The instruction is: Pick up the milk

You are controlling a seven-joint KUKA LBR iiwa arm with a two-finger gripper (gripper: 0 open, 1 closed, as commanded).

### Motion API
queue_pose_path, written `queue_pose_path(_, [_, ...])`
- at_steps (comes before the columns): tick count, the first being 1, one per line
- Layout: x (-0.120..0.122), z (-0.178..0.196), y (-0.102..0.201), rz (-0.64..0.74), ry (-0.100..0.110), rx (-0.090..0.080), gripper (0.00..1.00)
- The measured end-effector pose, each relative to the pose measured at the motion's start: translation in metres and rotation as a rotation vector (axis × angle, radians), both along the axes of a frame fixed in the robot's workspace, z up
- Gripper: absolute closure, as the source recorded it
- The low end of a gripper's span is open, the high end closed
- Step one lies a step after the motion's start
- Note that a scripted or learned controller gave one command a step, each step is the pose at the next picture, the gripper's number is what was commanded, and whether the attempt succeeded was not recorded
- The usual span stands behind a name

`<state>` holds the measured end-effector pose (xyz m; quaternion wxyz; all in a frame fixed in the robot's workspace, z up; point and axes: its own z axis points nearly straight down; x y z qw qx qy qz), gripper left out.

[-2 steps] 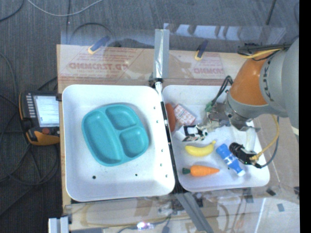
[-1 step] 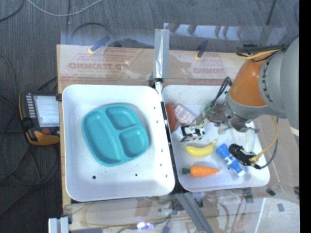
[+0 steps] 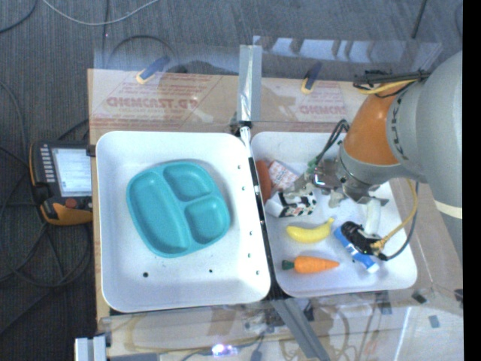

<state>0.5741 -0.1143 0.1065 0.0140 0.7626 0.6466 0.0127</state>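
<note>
Camera view: two white bins side by side; all loose items lie in the right bin [image 3: 402,275].
Left bin [image 3: 120,277]: holds a teal sectioned tray [image 3: 179,207], set near its middle.
Milk [image 3: 297,201]: small carton with black-and-white cow patches, lying on its side on the right bin's floor, at about 9 o'clock from that bin's centre.
Milk, long axis: runs roughly 9 to 3 o'clock; which end is the top is too small to tell.
Gripper [image 3: 322,179]: sits at about 1 o'clock from the milk, just beside it and above it; contact with the carton cannot be told.
Gripper state: cannot tell from this angle; nothing is seen grasped.
Arm: grey, orange band [image 3: 376,130] at 1 o'clock from the gripper, reaching in from 3 o'clock.
Banana [image 3: 310,232]: just at 5 o'clock from the milk, apart from it.
Carrot [image 3: 311,264]: at 6 o'clock from the banana, tip toward 3 o'clock.
Pink packet [image 3: 284,173]: at 11 o'clock from the milk, close by.
Red-brown item [image 3: 262,179]: along the right bin's 9 o'clock wall.
</note>
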Motion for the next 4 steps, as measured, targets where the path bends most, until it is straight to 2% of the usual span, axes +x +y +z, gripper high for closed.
queue_pose_path(1, [0.006, 0.016, 0.002, 0.004, -0.020, -0.002, 1.00])
queue_pose_path(2, [0.005, 0.014, 0.004, 0.005, -0.015, 0.000, 0.00])
queue_pose_path(3, [0.021, 0.000, 0.007, 0.138, -0.009, -0.004, 0.00])
queue_pose_path(4, [0.021, 0.030, 0.019, 0.098, 0.040, 0.001, 0.00])
